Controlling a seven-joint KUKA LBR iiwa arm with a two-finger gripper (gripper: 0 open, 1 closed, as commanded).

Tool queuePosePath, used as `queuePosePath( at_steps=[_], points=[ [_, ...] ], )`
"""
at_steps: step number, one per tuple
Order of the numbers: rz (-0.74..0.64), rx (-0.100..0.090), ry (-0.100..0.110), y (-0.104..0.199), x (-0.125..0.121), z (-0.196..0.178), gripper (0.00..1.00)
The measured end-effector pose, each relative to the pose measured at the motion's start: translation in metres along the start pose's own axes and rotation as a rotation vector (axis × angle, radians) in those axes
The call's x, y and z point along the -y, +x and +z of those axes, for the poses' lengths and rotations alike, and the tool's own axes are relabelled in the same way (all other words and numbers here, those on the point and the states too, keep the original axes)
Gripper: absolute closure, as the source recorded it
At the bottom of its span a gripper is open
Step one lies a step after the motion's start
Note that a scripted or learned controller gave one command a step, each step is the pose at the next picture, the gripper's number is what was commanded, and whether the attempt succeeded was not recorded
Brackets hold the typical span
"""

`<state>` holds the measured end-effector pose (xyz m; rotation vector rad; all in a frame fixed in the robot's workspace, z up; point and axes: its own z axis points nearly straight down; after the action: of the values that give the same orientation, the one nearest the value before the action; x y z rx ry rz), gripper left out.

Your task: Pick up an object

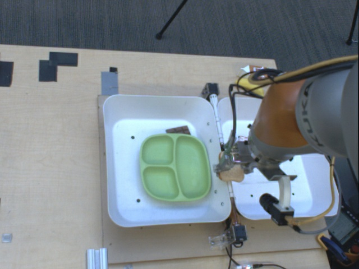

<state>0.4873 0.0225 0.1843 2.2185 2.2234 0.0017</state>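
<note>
My gripper (226, 166) hangs over the rim between the two white bins, at the end of the grey and orange arm (286, 122). A small tan lump (231, 175), like a piece of bread, sits between its fingertips, and the gripper is shut on it. The lump overlaps the dividing rim, just right of the green divided plate (175, 168) that lies in the left bin (120, 167). A flat dark brown piece (178, 130) lies in the left bin behind the plate's far edge.
The arm covers much of the right bin (314, 200), and a black cable loops above it. Black clamps sit on the dividing rim at the far end (211, 88) and the near end (238, 232). Bare wooden bench lies to the left.
</note>
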Motion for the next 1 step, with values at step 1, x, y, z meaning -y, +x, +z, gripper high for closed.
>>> queuePosePath(
  at_steps=[1],
  points=[
    [-0.003,-0.002,0.001,0.0941,0.0005,0.0016,1.0]
  ],
)
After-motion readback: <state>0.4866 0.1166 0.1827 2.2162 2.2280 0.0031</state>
